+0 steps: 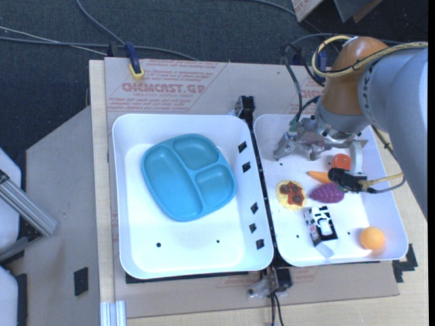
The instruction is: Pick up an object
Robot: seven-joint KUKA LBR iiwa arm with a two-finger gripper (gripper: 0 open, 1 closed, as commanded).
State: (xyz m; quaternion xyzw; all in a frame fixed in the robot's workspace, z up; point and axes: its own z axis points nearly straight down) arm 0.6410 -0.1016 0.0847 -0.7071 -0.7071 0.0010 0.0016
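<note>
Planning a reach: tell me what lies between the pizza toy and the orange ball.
In the camera view, a black-and-white block lies between the pizza toy and the orange ball.

On the brown board (204,80) under my bins I read red lettering at about eleven o'clock: "CHEMCAST G.P" in large capitals. Smaller red lines run above and below it, too fine for me to make out. A fainter red print sits on the same board toward one o'clock, and I cannot read it. At five o'clock, in the right bin (391,240), a black-and-white patterned card (321,224) carries marks but no legible words
</note>
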